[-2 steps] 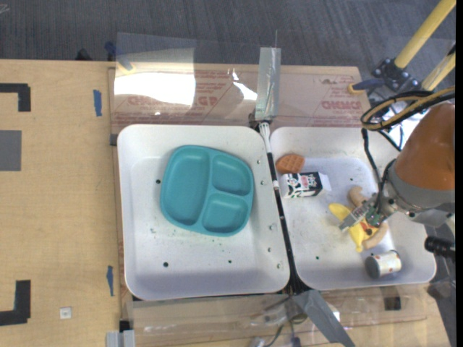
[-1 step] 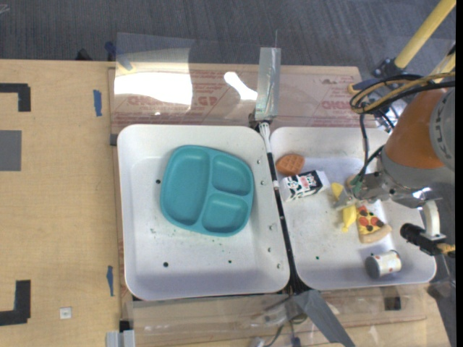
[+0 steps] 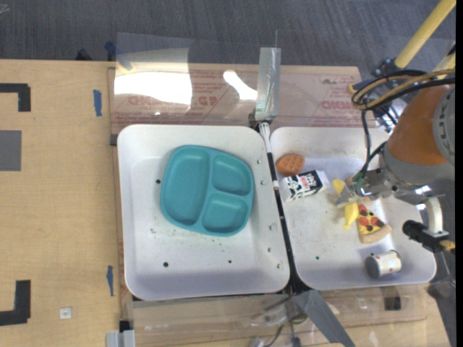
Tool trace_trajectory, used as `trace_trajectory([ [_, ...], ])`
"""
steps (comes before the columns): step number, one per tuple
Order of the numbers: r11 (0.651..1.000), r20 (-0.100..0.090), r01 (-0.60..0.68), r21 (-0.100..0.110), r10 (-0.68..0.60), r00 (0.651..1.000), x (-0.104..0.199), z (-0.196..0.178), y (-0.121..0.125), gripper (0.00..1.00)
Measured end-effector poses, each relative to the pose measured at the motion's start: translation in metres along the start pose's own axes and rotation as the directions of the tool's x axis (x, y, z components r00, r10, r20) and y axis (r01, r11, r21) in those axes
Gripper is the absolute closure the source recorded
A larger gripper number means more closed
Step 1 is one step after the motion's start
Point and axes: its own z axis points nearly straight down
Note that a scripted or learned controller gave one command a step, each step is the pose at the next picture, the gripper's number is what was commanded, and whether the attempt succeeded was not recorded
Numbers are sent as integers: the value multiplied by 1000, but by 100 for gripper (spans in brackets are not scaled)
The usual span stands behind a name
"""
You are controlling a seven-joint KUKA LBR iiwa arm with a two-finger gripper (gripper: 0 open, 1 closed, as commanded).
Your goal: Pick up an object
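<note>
Over the right bin point(image 3: 318, 266) the gripper point(image 3: 359, 187) hangs beside a yellow banana point(image 3: 350, 213); whether it is open or closed I cannot tell. One banana lies with its long axis slanting from upper left to lower right, touching one pizza slice point(image 3: 372, 225). One carton point(image 3: 302, 184), one cookie point(image 3: 290, 163) and one cylinder point(image 3: 383, 264) lie apart. One teal tray point(image 3: 207, 189) fills the left bin point(image 3: 145, 259).

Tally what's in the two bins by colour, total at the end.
Teal: 1, the divided plate in the left bin
Orange: 1, cookie
Black and white: 1, small carton
Yellow: 1, banana
Multi-coloured: 1, pizza slice
Grey and white: 1, small can
Total: 6
</note>
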Motion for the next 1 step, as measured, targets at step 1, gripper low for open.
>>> trace_trajectory([
  [1,1000,2,3,-1,-3,1000,1,-10,1,100],
])
